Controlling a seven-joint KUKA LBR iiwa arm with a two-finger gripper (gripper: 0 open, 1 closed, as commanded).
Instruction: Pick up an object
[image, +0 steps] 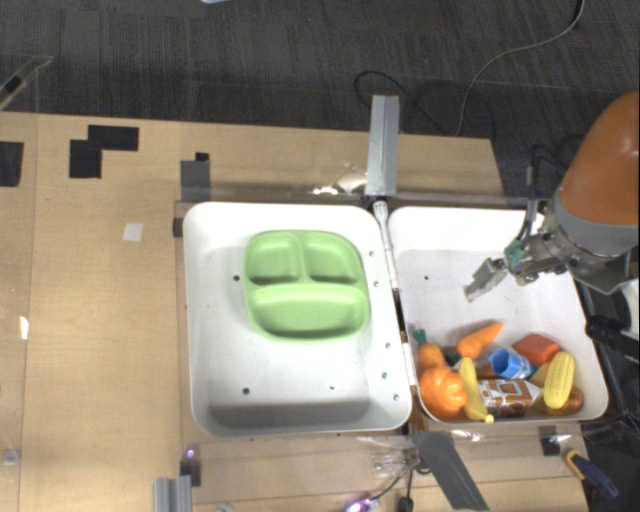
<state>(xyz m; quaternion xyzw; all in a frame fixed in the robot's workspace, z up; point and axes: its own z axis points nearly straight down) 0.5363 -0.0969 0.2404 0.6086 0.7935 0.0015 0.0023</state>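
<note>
A grey robot arm with an orange band (605, 165) reaches in from the right over a pale wooden surface (90, 330) bearing two shallow white bins side by side. Its metal two-finger pincer (487, 279) hangs above the bare upper floor of the right-hand white bin (440, 240), its tips pointing left and downward; nothing sits between them, though whether they are spread or closed cannot be told from this angle. The pickable objects crowd the lower part of that bin, well apart from the pincer: a round orange plastic fruit (443, 390) in the lower-left corner, a smaller orange ball (430, 356) just above it, a yellow plastic banana (471, 386) lying beside them, an orange toy carrot (479, 338) tilted toward the middle, a small blue plastic cup (508, 363), a red block-like toy (540, 349), a yellow toy corn cob (560, 378) near the right wall, and a dark brown packet (507, 399) along the bottom edge. In the left-hand white bin (215, 300) rests a light green plastic divided plate (305, 283) with three compartments.
</note>
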